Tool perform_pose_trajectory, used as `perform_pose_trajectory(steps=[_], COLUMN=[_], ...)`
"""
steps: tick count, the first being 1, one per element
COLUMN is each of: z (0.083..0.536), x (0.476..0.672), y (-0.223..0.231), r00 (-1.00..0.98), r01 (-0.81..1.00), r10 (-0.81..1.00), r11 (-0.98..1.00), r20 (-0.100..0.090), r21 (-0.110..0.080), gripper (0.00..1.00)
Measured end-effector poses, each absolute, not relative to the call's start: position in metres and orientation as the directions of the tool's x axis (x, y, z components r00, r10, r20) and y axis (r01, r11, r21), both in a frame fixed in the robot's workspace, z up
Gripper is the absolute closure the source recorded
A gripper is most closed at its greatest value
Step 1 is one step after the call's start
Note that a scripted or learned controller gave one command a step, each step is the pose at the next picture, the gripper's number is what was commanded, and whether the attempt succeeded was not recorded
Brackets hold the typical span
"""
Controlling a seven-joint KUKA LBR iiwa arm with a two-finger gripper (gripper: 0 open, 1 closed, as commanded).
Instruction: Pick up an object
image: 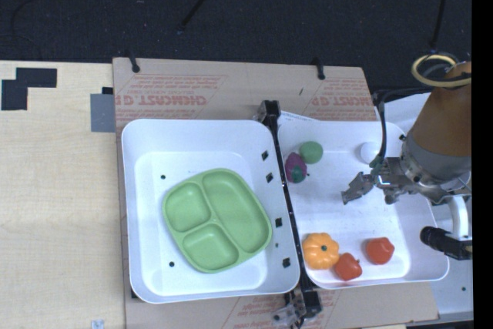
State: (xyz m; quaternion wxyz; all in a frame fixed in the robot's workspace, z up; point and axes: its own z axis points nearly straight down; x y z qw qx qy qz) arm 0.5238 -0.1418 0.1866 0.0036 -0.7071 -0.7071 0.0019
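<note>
Your gripper hung with fingers spread and nothing between them, right of centre over the right bin. The purple toy and green ball lay near the divider; descending there risked clipping the wall.

Two white bins: the left holds a light green divided plate. The right holds a green ball, purple fruit, orange pumpkin, and two red pieces.
</note>
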Motion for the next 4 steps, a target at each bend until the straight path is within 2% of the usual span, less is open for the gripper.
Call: perform_pose_trajectory(steps=[1, 2, 3, 4], z=[0.125, 0.086, 0.098, 0.160], x=[0.519, 0.518, 0.519, 0.523], y=[-0.147, -0.147, -0.148, -0.153], r00=[0.001, 0.001, 0.006, -0.001], r01=[1.000, 1.000, 1.000, 1.000], r10=[1.000, 1.000, 1.000, 1.000], r11=[-0.001, -0.001, -0.006, 0.001], r20=[0.003, 0.001, 0.001, -0.001], r21=[-0.009, -0.004, -0.002, 0.002], gripper=[0.00, 0.00, 1.00, 1.00])
